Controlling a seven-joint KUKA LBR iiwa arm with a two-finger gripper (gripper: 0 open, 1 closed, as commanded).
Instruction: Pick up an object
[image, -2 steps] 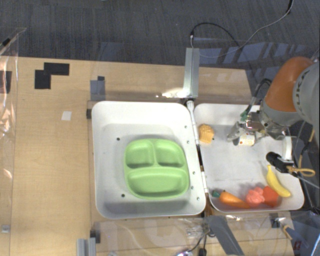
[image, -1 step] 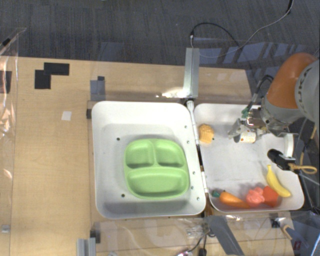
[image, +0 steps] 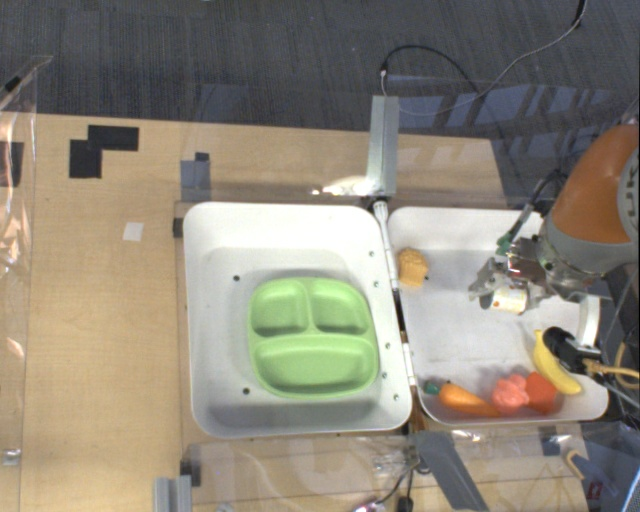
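Wooden bench (image: 90, 330) carries two white bins. Left bin (image: 215, 300), centre frame: green divided tray (image: 312, 337). Right bin (image: 450, 340): yellowish lump (image: 412, 266) at upper left, carrot (image: 462, 398), pink and orange-red pieces (image: 523, 392) and banana (image: 553, 365) along the lower edge. Gripper (image: 507, 291) hangs mid-right over the right bin; finger state: cannot tell.

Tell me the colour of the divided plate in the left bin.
Light green; the three-compartment plastic plate shows best in the camera view.

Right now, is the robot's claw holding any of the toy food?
I can't tell. The gripper hangs over the right bin, with a small pale thing at its tip, too blurry to call held.
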